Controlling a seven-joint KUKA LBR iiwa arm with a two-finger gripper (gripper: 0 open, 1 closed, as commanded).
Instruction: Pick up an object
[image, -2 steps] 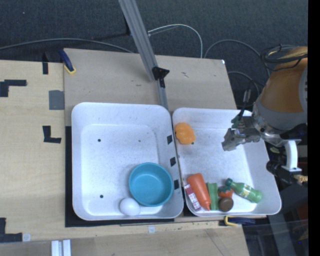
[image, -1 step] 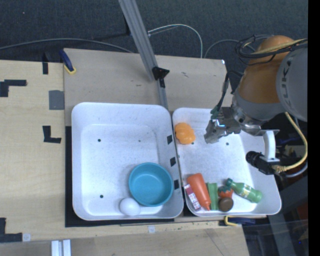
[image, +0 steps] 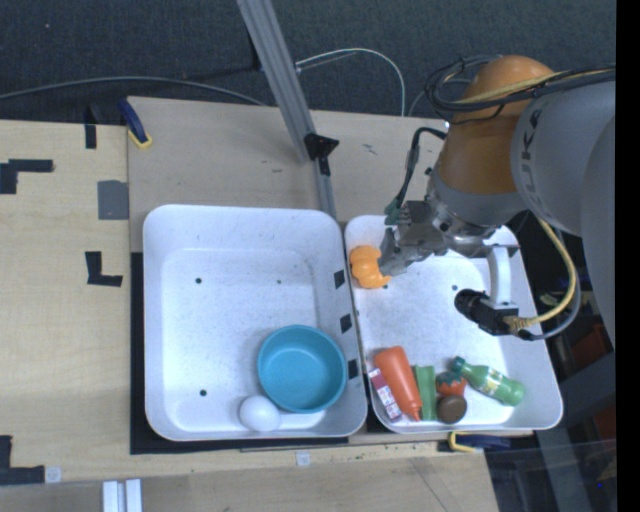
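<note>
Two shallow white bins of smooth moulded plastic, speckled with dark flecks, are seen side by side on a pale wooden bench (image: 220, 160). The gripper (image: 385, 262) is lowered over the right bin (image: 430, 330) near its upper left corner. A small rounded orange object (image: 365, 267), glossy and slightly lobed, is seen just beside the fingertips, against the bin's left wall; whether it is touched or gripped cannot be told, since the fingers are dark and merged with the wrist hardware above, and the state of the jaws cannot be made out.

Well below the gripper, along the bin's near wall, a tapered orange carrot-shaped piece (image: 397, 380), a green bottle (image: 490, 382) and a small brown round item (image: 451, 407) are clustered. Below and to the left, in the left bin (image: 190, 300), a round blue bowl (image: 301, 367) and a white ball (image: 259, 411) are found touching.
</note>
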